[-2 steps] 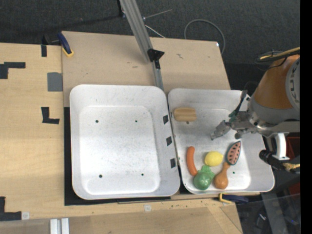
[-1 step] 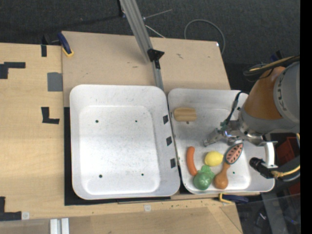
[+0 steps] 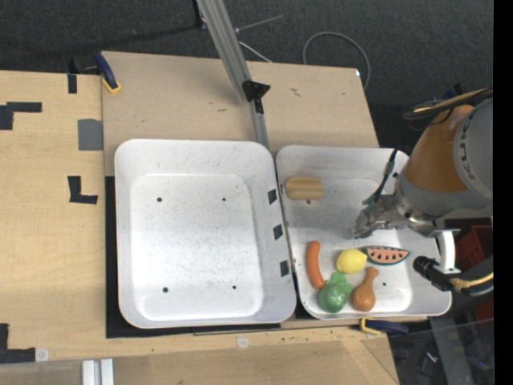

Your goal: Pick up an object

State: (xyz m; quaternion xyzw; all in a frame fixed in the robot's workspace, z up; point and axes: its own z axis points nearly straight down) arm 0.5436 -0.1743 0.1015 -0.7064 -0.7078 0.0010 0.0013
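The right bin (image 3: 337,163) holds several toy foods. A tan bread roll (image 3: 304,188) lies near its far left. Along the front sit an orange carrot (image 3: 315,265), a yellow lemon (image 3: 351,261), a watermelon slice (image 3: 387,255), a green vegetable (image 3: 333,293) and a brown drumstick (image 3: 365,289). My gripper (image 3: 370,222) hangs low over the bin's middle right, just behind the lemon and the watermelon slice. Nothing shows between its fingers.
The left bin (image 3: 196,231) sits beside the right one on the bench. A metal pole (image 3: 232,50) slants down to the seam between the bins. The arm's grey and orange body (image 3: 449,167) covers the right bin's right edge.
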